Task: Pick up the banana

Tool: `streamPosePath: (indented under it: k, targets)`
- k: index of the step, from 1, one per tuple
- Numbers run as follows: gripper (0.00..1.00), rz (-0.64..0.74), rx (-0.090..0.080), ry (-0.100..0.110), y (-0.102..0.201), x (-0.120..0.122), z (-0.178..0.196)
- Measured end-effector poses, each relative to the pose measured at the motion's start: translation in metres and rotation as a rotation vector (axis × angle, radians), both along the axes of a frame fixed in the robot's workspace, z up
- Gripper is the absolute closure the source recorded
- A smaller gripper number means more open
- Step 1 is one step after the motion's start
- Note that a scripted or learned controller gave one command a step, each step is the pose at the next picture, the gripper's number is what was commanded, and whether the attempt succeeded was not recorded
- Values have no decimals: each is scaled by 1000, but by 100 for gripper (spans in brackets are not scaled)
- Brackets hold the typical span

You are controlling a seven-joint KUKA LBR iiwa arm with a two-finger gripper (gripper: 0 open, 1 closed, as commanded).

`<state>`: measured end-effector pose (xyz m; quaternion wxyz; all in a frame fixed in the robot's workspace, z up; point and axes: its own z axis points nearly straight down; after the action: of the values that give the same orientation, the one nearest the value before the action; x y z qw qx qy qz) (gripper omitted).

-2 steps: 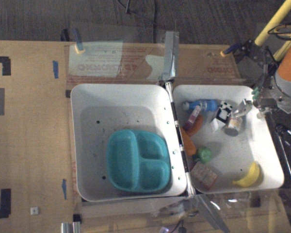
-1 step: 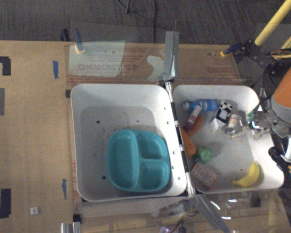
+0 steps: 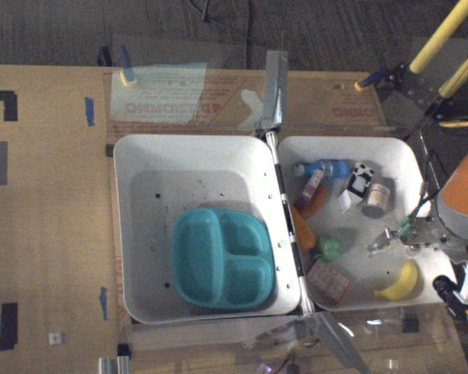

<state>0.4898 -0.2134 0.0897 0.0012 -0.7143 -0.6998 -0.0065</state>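
The banana (image 3: 402, 282) lies at the near right corner of the right bin (image 3: 409, 153), its long axis slanting from near-left up to far-right. The claw (image 3: 391, 238) hangs just beyond it on the far side, slightly left, so the coming move is a short drop toward the near side. Whether the claw is spread or closed I cannot tell; it is small and blurred, and the arm (image 3: 462, 201) is cut off at the right.
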Motion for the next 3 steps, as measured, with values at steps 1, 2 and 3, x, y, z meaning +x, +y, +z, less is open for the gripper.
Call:
streamPosePath:
  k: [1,2,3]
  targets:
    - [100,-6,-11,-4,-6,0,9]
    - [100,2,-12,6,-4,28,28]
    - [0,1,-11,7,-4,28,27]
